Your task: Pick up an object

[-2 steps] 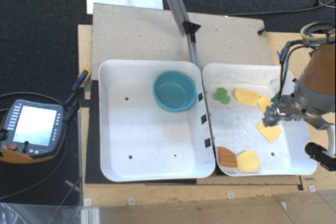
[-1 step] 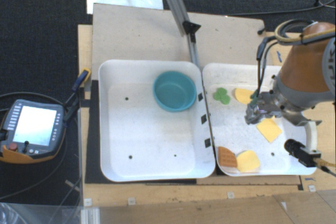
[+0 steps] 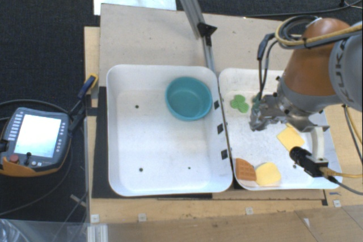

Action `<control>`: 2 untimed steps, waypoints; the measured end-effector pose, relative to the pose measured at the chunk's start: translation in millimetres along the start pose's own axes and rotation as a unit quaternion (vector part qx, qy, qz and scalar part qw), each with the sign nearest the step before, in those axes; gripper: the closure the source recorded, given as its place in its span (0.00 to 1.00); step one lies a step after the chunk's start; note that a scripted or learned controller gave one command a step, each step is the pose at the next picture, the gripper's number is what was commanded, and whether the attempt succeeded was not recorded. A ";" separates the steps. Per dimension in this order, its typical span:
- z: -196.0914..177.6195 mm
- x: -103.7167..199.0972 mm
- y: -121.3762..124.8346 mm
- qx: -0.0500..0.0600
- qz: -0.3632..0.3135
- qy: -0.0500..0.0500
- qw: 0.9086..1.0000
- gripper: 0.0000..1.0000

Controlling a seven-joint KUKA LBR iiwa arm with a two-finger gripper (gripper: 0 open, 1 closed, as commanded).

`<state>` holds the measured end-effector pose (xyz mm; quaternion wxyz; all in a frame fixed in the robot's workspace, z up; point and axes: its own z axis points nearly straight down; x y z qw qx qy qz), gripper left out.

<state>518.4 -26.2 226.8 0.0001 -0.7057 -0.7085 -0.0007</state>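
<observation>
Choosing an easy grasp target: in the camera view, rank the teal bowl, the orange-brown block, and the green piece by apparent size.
Largest to smallest:
1. teal bowl, left bin
2. orange-brown block, right bin's near corner
3. green piece, right bin; partly beside the arm, so perhaps not fully visible

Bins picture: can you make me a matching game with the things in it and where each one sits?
Things:
1. bowl
2. green toy
3. orange block
4. claw

Places:
A. near the right bin's top left corner
B. in the left bin
C. in the right bin's bottom left corner
D. over the right bin's middle

Pairs: 1-B, 2-A, 3-C, 4-D
</observation>
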 end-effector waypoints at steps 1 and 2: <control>-3.9 45.8 -2.3 0.000 0.000 0.000 1.000 1.00; 6.4 100.3 6.4 0.001 -0.001 0.000 1.000 1.00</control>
